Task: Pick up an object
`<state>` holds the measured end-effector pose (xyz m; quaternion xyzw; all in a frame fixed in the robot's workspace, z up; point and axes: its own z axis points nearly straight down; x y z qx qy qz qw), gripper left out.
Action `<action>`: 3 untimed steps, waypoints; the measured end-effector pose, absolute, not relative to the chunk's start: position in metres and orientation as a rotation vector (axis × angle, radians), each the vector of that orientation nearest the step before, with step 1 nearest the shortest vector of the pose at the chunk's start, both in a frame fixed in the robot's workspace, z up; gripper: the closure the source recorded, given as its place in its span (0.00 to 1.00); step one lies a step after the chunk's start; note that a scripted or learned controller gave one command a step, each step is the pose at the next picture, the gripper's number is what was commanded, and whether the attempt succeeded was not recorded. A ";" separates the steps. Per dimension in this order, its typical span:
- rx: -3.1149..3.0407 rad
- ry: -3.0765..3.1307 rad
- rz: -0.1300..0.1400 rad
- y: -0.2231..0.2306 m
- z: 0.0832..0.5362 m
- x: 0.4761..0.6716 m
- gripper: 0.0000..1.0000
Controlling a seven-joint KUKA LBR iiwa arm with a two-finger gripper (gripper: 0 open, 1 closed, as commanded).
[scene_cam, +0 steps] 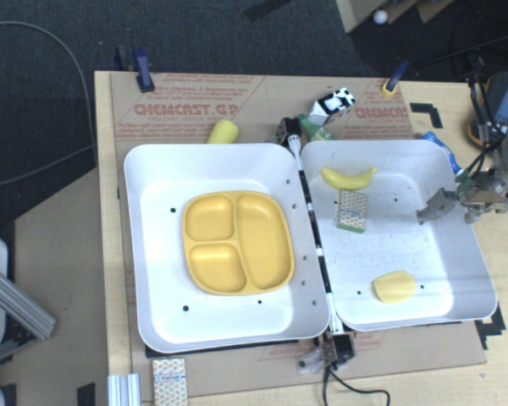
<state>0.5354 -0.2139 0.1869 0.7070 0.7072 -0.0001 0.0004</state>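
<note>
While the gripper (436,207) hangs over the right bin (457,269) holding nothing, its opening impossible to judge, it seems mid-approach and next must descend onto the banana (347,177).

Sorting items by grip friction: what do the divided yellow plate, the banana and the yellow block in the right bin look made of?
Divided plate: likely moulded plastic, matte, uniform colour with soft rounded ridges. Banana: probably a plastic replica, smooth with a faint sheen; real fruit can't be ruled out. Yellow block: rounded edges, dull surface, possibly foam or sponge.
</note>
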 end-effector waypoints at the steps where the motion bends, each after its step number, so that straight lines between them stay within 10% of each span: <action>1: 2.218 2.222 0.003 -0.179 0.243 0.582 0.00; 2: 2.217 2.220 0.005 -0.144 0.088 0.598 0.00; 3: 2.215 2.218 0.010 -0.099 0.089 0.651 0.00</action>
